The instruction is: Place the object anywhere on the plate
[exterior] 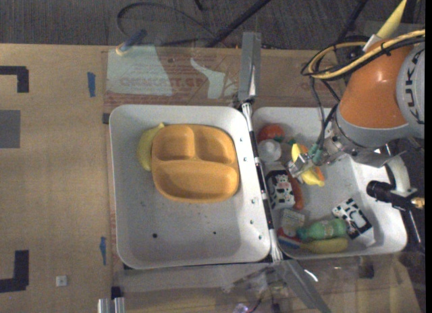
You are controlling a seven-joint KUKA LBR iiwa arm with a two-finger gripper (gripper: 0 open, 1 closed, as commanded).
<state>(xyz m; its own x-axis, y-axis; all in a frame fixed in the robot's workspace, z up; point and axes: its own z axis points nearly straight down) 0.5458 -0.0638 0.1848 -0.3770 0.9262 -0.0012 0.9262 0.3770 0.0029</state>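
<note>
An orange divided plate (194, 162) lies in the upper part of the left bin (135, 231), with a yellow banana-shaped toy (145, 147) tucked against its left edge. My gripper (304, 164) is low in the right bin (391, 234), just above a small yellow and orange toy (312, 177). I cannot see whether it touches the toy. The grey and orange arm comes in from the upper right and hides part of that bin.
The right bin holds several toys: a red round one (272, 131), a white bottle (270, 150), a cow-patterned carton (280, 189), a green bottle (324, 229) above a yellow banana (329, 245), and a black-and-white block (352, 217). A metal divider (260, 183) separates the bins.
</note>
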